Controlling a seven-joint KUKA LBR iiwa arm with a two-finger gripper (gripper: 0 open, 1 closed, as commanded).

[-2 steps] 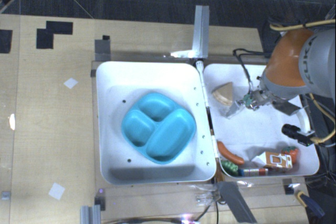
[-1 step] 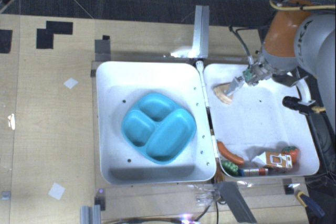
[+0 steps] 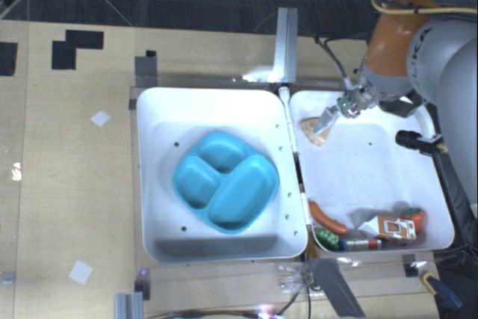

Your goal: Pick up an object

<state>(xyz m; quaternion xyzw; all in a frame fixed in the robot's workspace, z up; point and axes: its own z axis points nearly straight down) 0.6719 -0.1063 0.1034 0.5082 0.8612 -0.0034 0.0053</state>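
1. Nearest the camera, along the front wall of the right bin [image 3: 441, 183], lies a huddle of small items [image 3: 370, 229]: an orange sausage-shaped piece [image 3: 327, 217] at about 7 o'clock in the bin, something green under it, a flat brown packet [image 3: 394, 227] and a red-orange bit at 5 o'clock. They overlap, and their outlines are hard to separate.
2. The left bin [image 3: 153, 160] is smooth white plastic with rounded corners. It holds a glossy blue tray [image 3: 225, 181] with three rounded compartments, set at a slant in the middle.
3. A pale tan, wedge-like object [image 3: 312, 130] sits at 10 o'clock in the right bin, close to the shared wall.
4. The gripper [image 3: 327, 120] reaches down at a slant from the grey arm [image 3: 441, 56] with its orange band [image 3: 392, 41], its tip touching or just beside the wedge. I cannot tell how the tip is set.
5. The right bin's middle floor is bare white. The arm is cut off at the right edge.
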